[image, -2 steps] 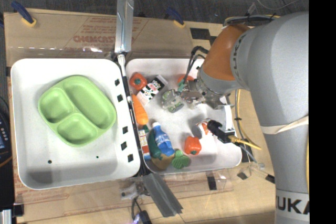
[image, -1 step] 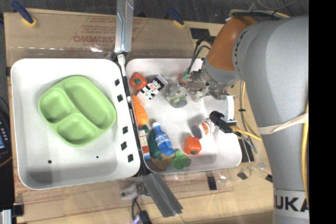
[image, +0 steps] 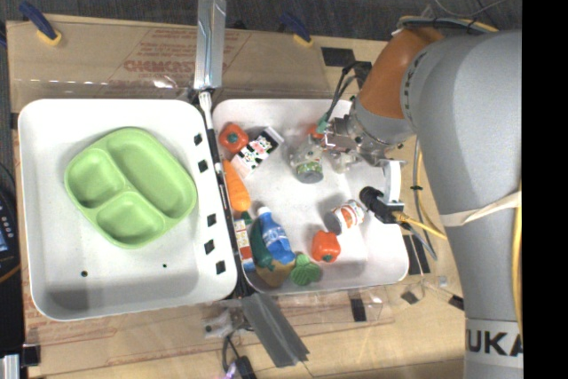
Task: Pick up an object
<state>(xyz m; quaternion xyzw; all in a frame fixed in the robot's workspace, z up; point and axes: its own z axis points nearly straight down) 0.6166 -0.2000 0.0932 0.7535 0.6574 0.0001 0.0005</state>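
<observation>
My gripper (image: 327, 140) hangs over the upper middle of the right bin (image: 383, 266), reaching in from the right. Just below and left of it lies a small round grey-green object (image: 309, 167); I cannot tell whether the gripper touches it. Also in this bin are a red-orange round toy (image: 232, 138), a black-and-white patterned piece (image: 258, 150), an orange carrot (image: 236, 185), a blue bottle (image: 272, 242), a green piece (image: 307, 272), an orange-red toy (image: 325, 247) and a small white-and-red can (image: 351, 214).
The left bin (image: 53, 280) holds a green divided plate (image: 130, 185). A metal divider (image: 210, 40) runs between the bins at the back. The grey arm (image: 461, 138) covers the bench's right side.
</observation>
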